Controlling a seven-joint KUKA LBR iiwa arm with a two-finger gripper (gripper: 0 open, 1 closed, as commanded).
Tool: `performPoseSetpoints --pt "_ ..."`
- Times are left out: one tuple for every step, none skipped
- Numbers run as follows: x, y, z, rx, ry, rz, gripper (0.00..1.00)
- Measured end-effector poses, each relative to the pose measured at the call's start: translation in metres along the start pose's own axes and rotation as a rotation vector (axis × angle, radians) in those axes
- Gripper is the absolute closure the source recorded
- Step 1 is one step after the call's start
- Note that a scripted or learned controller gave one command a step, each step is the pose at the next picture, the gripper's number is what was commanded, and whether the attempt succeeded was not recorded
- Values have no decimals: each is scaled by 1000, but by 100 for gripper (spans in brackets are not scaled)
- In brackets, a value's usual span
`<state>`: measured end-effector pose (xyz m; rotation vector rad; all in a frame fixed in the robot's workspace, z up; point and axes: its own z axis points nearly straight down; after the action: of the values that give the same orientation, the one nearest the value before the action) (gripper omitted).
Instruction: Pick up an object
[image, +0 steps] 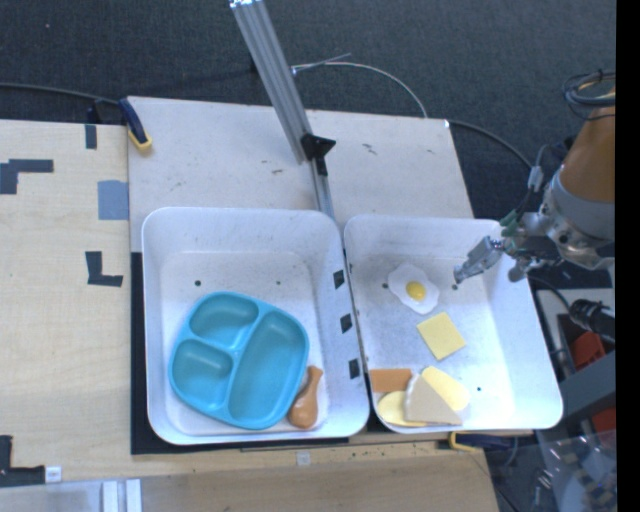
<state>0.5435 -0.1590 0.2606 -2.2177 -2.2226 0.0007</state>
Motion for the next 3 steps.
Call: performPoseSetpoints --pt "-37 3 -5 -2 -2 3 0" --pt "-44 8 67 7 0 2 0" --pt "-21 -17 21 -3 0 -1 0"
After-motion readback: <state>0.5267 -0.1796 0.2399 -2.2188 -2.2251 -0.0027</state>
